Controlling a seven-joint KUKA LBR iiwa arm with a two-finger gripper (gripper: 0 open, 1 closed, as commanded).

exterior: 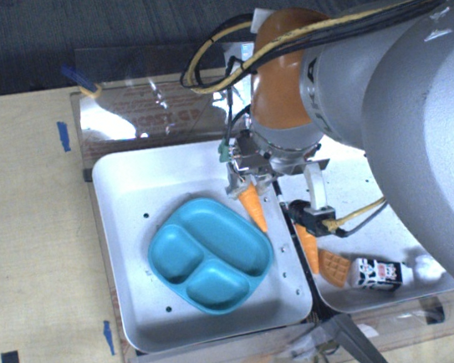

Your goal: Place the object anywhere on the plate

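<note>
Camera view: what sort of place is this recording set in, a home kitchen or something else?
Most likely a robot lab bench, not a kitchen. A grey arm reaches over two white bins on a plywood bench top marked with tape. The blue plate and orange carrot look like test props.

Bench: pale wood-grain top [38,272], black square marks and blue tape tabs at left | Bins: two shallow white bins side by side, left bin [119,192] | Far edge: dark carpet-like floor [101,18] | Light: bright glare on clear sheet [108,122] behind bins
</note>
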